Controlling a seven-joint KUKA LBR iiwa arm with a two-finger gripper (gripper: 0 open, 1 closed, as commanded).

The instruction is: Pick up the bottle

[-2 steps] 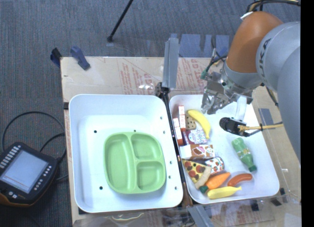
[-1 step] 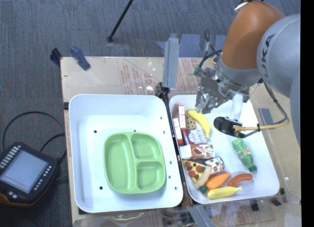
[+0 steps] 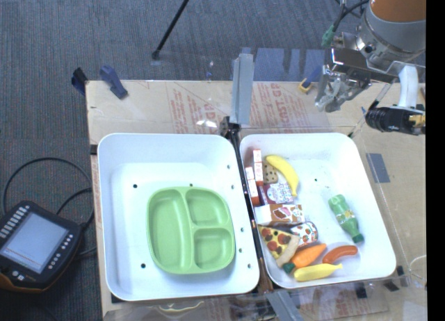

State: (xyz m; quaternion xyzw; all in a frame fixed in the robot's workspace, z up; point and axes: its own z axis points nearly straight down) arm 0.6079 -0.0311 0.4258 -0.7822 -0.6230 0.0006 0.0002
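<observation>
Here, in the one camera view, the green bottle [image 3: 345,217] lies on its side in the right bin [image 3: 361,160], toward that bin's right wall, cap end pointing down-right. Just below the cap sits a toy sausage [image 3: 340,253], with a carrot [image 3: 306,254] and a yellow pepper-like piece [image 3: 316,272] beside it. To the bottle's left, with some bare floor between, is a crowded column: a banana [image 3: 285,171], small snack boxes [image 3: 278,193], and a pizza slice [image 3: 277,241]. The left bin [image 3: 111,174] holds a green divided plate [image 3: 190,229].

The gripper [image 3: 333,99] hangs above the cardboard-covered bench [image 3: 174,108] behind the right bin, well apart from the bottle and carrying nothing. I cannot tell how far its fingers are spread from this slanted angle; they blur into one dark cluster.

Several things look risky from here. The bottle is round and lying flat, so fingers closing off-centre or along its length would likely roll it or squeeze it out sideways; closing across the narrow body seems safer. The sausage touching or nearly touching the cap end could be caught or nudged if the descent lands too low along the bottle. The bin's right wall is near, so a finger coming down on that side might strike the rim. A shallow descent would close on air above it.
</observation>
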